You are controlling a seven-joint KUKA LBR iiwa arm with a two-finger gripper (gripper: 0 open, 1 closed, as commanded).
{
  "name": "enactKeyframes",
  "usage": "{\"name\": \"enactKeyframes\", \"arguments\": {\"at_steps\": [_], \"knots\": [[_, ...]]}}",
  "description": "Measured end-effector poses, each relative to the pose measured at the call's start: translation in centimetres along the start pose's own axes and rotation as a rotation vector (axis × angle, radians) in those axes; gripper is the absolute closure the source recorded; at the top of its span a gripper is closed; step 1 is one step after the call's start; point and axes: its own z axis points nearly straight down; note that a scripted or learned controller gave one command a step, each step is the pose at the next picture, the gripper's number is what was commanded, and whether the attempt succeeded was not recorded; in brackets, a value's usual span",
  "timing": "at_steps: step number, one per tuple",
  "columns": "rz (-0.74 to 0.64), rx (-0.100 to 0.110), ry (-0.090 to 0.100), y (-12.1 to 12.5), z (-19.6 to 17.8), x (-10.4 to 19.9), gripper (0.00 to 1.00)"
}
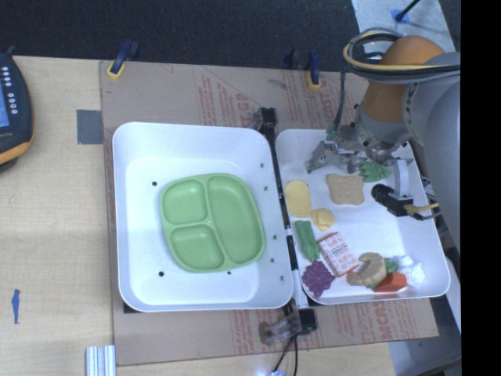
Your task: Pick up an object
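A wooden bench [55, 233] under a cardboard sheet bore two white bins, with the arm low over the far end of the right one.

The claw [338, 153] hung at the far edge of the right bin [427, 288]; whether it was spread or pressed together could not be told, and nothing showed pinched in it. Just near of it lay the tan bread slice [345, 189], with a green leafy piece [374, 171] to the right and a yellow piece [297, 198] to the left. The bread looked the likeliest pick: a straight descent, well centred, seemed wise. The bin's far wall stood close, leaving little room; nearer, a carton [336, 252], purple grapes [317, 276] and other pieces crowded. The left bin [133, 210] held a green divided plate [211, 222].
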Motion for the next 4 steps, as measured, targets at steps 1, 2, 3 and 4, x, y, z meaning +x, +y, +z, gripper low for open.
{"name": "enactKeyframes", "arguments": {"at_steps": [1,2,3,4], "knots": [[0.004,-0.001,-0.001,-0.1,-0.3,-3.9,0.00],[0.003,-0.005,-0.002,0.0,-5.6,-6.6,0.00],[-0.013,-0.005,0.007,0.1,-10.6,8.4,0.00],[0.006,-0.001,-0.001,-0.1,-10.3,2.6,0.00]]}}
